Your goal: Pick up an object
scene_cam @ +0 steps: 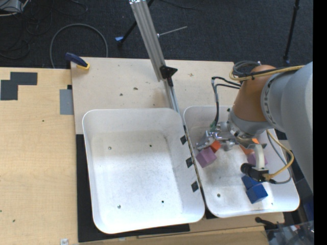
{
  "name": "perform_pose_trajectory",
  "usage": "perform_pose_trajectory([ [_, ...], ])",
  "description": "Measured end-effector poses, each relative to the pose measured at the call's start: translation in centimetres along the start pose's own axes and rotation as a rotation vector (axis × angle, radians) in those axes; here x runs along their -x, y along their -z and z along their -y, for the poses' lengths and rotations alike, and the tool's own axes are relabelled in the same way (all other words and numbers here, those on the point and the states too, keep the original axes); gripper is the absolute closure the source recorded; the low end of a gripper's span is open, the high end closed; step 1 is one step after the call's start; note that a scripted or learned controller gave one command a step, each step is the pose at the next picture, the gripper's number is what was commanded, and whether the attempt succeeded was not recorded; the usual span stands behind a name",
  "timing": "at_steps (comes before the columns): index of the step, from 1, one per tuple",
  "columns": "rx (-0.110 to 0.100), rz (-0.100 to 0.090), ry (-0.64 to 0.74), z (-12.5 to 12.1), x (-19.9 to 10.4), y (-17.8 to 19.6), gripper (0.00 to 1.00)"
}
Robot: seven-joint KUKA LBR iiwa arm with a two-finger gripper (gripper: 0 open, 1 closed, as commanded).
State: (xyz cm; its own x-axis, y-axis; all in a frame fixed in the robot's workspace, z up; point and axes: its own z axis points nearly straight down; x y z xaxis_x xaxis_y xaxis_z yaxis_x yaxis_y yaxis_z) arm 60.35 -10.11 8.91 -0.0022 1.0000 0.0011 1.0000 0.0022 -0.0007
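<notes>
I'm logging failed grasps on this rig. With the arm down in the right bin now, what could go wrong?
1. The pincer sits low among the purple block and orange piece, close together: it may pinch both or knock one away.
2. They lie near the bin's left wall, so a nudge could wedge the purple block against it.

A slanted aluminium rail [152,40] is rising from the far edge of the counter [36,152]. A blue-handled tool [76,60] is lying at the far left corner of its pale board. Cables [76,40] are lying on the dark floor [225,19] beyond.
</notes>
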Motion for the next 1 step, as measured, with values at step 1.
perform_pose_trajectory([
  [1, -0.002, 0.001, 0.002, 0.09, 0.08, 1.19, 1.0],
])
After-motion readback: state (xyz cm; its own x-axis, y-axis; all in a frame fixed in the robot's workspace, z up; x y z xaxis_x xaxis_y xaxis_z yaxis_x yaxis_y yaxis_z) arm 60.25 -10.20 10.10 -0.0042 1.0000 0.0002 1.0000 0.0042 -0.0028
